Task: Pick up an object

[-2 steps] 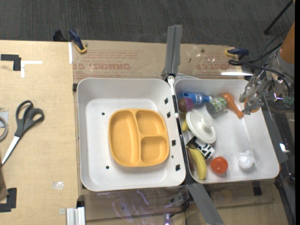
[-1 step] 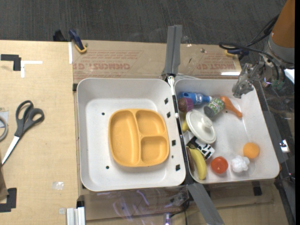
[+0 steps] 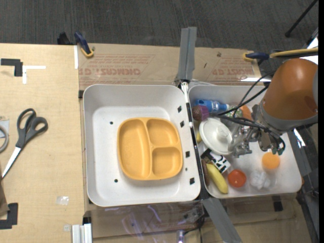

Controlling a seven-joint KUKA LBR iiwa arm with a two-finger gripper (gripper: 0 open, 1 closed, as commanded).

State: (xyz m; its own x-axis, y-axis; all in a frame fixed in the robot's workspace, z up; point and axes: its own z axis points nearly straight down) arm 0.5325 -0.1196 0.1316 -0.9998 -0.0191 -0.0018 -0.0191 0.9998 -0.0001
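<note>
The right bin (image 3: 291, 184) holds a jumble of objects. A white round bowl (image 3: 215, 134) lies near its left side, with a blue bottle (image 3: 213, 106) behind it. A yellow banana (image 3: 216, 178), a red tomato (image 3: 236, 178), an orange ball (image 3: 271, 161) and a crumpled clear plastic piece (image 3: 259, 180) lie along the front. My gripper (image 3: 242, 145) hangs low inside this bin, just right of the white bowl and left of the orange ball. The arm's orange band (image 3: 291, 90) hides the bin's back right part.
The left bin (image 3: 101, 135) holds a yellow-orange divided plate (image 3: 150, 148). A small black-and-white item (image 3: 219, 162) lies by the banana. Scissors (image 3: 25, 130) rest on the wooden bench at far left. Cardboard (image 3: 131, 67) lies behind the bins.
</note>
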